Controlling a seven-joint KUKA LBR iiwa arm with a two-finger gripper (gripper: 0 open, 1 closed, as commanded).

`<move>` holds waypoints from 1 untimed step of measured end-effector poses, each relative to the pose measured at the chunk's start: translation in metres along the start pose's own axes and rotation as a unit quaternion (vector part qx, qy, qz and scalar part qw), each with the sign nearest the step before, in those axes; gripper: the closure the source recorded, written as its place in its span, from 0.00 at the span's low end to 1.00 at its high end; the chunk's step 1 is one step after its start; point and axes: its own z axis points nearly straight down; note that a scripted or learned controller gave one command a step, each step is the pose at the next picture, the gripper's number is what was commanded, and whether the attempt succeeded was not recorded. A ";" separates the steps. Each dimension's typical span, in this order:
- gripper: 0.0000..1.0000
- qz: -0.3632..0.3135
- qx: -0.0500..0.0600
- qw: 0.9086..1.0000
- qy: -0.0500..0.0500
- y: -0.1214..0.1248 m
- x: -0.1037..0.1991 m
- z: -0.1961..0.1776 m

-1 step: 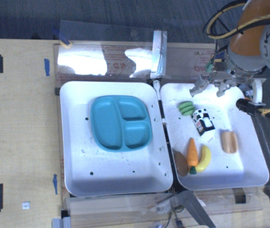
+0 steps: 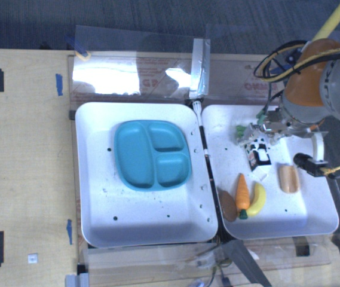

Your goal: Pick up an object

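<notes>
Camera view: arm [image 2: 313, 79] bends down over right bin [image 2: 319, 217], gripper [image 2: 258, 154] low inside; finger state unclear.

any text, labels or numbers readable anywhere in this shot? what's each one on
Nothing can be read with confidence.
Reddish printed lettering on the cardboard strip behind the left bin: washed out by glare on the plastic sheet, unreadable.
Reddish print on the cardboard behind the right bin: too blurred to read.
The blue divided tray, carrot, banana and bread roll show no lettering.
</notes>
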 end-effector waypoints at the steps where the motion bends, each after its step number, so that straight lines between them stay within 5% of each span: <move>1: 0.00 -0.010 0.002 1.000 0.001 -0.028 0.042 0.011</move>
